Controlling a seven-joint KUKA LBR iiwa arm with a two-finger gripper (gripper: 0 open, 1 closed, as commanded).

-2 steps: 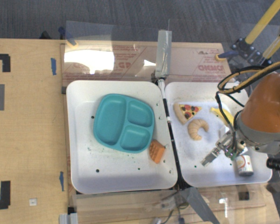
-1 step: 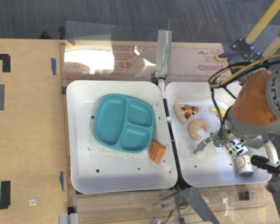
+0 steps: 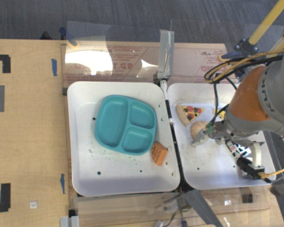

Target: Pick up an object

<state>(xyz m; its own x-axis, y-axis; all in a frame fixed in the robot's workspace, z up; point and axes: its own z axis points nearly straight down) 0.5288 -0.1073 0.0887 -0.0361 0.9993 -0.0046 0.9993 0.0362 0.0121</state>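
My gripper (image 3: pixel 202 137) reaches into the right bin (image 3: pixel 199 174) from the right, under the orange-banded wrist (image 3: pixel 248 103). Its tip is low over the bin floor and right beside a small beige rounded object (image 3: pixel 197 127). Whether it touches that object is unclear. A toy pizza slice (image 3: pixel 190 112) with red and dark toppings lies just above, near the bin's upper left corner. In the left bin (image 3: pixel 85 174), a teal divided plate (image 3: pixel 125 125) lies flat. A small orange piece (image 3: pixel 159 153) rests off the plate's lower right corner.
The divider between the two bins (image 3: pixel 173 141) runs just left of the gripper. Black and yellow cables (image 3: pixel 232 67) loop above the wrist. A black-and-white part (image 3: pixel 246 162) hangs over the right bin's lower right. Cardboard and a wooden bench surround the bins.
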